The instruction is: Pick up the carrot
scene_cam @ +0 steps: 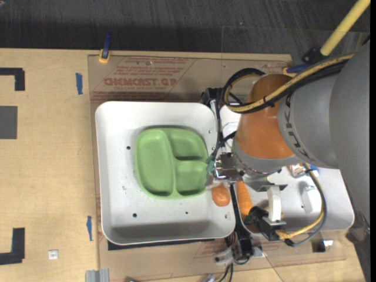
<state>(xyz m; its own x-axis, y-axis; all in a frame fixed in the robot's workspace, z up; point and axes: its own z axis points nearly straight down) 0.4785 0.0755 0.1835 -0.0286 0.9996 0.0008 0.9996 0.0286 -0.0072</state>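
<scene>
The carrot (242, 197) is a slim orange piece lying at the left edge of the right bin (336, 200), pointing toward the near edge. A rounder orange piece (220, 196) sits just left of it, on the rim between the two bins. My gripper (222, 171) hangs directly above these, mostly covered by the grey arm and its orange band. Its metal tip shows just past the rim of the left bin (111, 157), beside the green plate.
A green divided plate (170, 161) lies in the middle of the left bin. Small white pieces (306, 196) and a red-and-white item (296, 170) lie in the right bin under the arm. Cables trail along the near edge.
</scene>
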